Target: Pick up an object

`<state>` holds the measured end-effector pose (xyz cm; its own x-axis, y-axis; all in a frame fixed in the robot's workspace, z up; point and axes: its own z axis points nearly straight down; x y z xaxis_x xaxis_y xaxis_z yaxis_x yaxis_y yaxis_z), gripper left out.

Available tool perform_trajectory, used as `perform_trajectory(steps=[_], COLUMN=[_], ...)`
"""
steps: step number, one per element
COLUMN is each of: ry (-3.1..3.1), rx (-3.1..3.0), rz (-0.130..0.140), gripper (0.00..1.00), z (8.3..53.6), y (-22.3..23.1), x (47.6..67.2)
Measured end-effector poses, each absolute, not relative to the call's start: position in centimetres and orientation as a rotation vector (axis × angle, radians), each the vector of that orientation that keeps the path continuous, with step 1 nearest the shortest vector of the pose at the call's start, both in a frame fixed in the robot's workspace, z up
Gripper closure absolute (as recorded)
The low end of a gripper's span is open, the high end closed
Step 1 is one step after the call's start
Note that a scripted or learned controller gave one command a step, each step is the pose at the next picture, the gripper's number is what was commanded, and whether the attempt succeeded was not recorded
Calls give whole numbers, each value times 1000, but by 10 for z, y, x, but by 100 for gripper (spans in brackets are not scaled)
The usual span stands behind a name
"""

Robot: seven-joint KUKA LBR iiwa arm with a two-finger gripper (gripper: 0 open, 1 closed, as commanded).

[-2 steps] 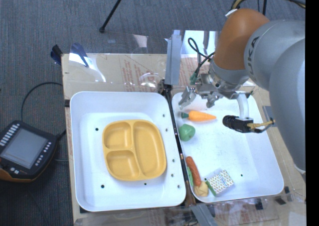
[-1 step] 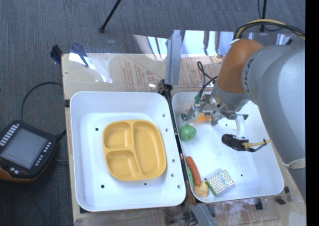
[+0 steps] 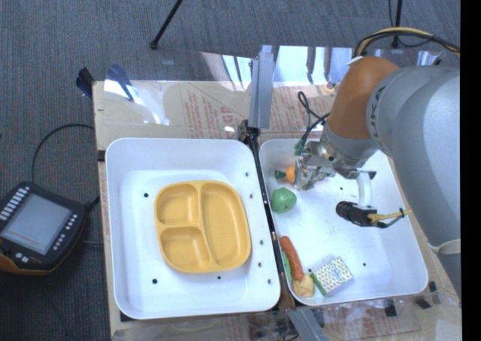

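2 white bins [image 3: 128, 182], 1 yellow tray [image 3: 201, 225], 1 green apple [image 3: 283, 200], 1 carrot [image 3: 291, 257], 1 patterned packet [image 3: 332, 274].

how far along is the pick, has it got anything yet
Done: the arm has reached into the right bin, with the gripper low near a small orange item and the green ball. In hand: nothing visibly held. Left: grasp and lift. The carrot and yellow tray lie untouched.
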<state>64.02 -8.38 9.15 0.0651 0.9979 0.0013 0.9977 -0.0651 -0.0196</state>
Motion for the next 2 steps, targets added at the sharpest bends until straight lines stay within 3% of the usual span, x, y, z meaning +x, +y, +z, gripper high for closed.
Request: perform_trajectory(steps=[1,2], ry=[-2138,-2342], rx=[-2280,-2082], rz=[20,8], gripper=[0,0], z=[91,93], y=[-83,-77], x=[640,642])
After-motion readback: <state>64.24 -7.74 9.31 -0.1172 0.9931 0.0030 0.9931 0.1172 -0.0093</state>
